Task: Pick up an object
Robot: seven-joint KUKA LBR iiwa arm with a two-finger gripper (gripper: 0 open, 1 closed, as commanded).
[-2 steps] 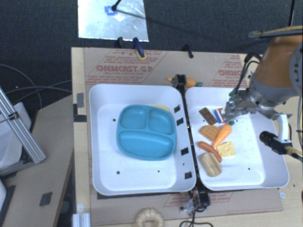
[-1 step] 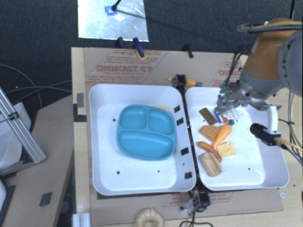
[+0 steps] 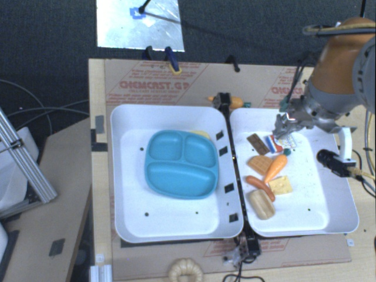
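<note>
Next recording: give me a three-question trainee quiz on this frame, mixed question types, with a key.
1. True or false: the blue tray lies in the left bin.
2. Which bin does the gripper hover over? A) left B) right
3. Fill in: the carrot lies in the ____ bin, between the brown bar and the cheese.

Key: 1 true; 2 B, the right bin; 3 right.
</note>
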